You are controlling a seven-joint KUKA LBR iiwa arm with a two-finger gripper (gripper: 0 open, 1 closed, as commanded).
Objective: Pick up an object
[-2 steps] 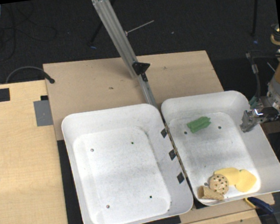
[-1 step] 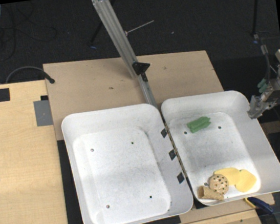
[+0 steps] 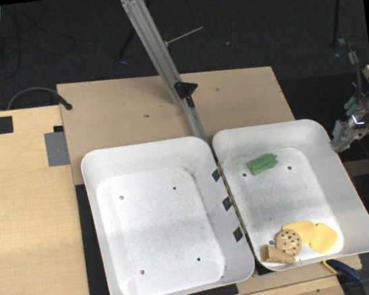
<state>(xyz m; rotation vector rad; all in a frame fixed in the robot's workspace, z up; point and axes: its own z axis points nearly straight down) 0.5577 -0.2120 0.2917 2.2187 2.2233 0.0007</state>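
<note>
At right, beyond the right bin, the gripper hangs clear of it, its opening impossible to judge; candidate objects lie inside: a green piece far, yellow slices and a cookie near

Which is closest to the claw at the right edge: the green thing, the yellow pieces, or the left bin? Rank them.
From the claw:
1. Green thing, upper part of right bin.
2. Yellow pieces, right bin's near corner.
3. Left bin, farthest, beyond the divider.
</note>
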